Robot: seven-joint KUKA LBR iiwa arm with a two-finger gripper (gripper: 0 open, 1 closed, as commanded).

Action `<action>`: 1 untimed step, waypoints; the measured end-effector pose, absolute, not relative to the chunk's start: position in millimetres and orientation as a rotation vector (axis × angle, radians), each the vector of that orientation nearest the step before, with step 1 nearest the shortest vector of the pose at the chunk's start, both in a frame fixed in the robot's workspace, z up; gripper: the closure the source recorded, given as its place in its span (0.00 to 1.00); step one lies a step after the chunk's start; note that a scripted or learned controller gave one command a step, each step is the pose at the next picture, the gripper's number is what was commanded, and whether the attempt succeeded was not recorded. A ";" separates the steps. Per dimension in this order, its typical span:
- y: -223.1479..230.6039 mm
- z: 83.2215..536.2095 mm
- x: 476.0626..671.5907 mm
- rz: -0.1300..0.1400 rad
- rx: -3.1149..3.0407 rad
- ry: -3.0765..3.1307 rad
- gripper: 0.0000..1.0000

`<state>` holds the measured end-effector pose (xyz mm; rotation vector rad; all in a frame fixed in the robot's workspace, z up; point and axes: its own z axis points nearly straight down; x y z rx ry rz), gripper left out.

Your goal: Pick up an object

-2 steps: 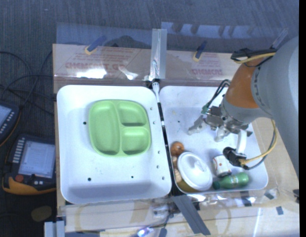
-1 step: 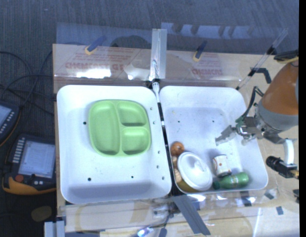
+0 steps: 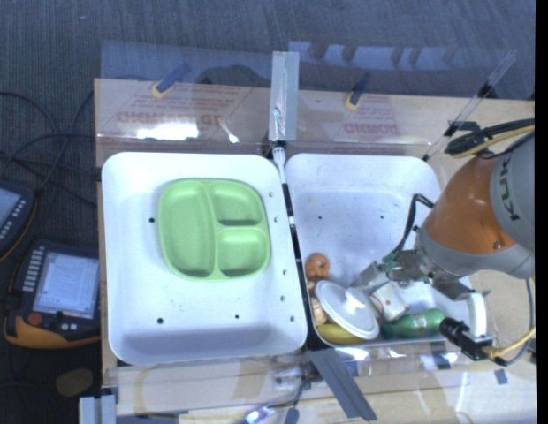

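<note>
The gripper (image 3: 391,276) is low in the right bin (image 3: 362,193), just above the pile of objects: a white lid (image 3: 346,310), a green bottle (image 3: 415,324), an orange ball (image 3: 318,265). Nothing looks lifted yet, so the pick remains.

The wooden bench (image 3: 407,122) bears two white bins, left bin (image 3: 124,237) and right bin (image 3: 362,170), side by side.

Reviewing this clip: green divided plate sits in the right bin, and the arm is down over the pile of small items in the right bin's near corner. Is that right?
Not quite. The camera view shows the green divided plate lying in the left bin, not the right one. The rest holds: the arm's gripper is down over the pile of small items, among them a green bottle, in the right bin's near corner.
</note>
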<state>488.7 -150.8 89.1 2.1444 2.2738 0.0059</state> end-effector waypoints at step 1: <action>-140.3 91.8 488.6 0.002 1.730 2.604 0.00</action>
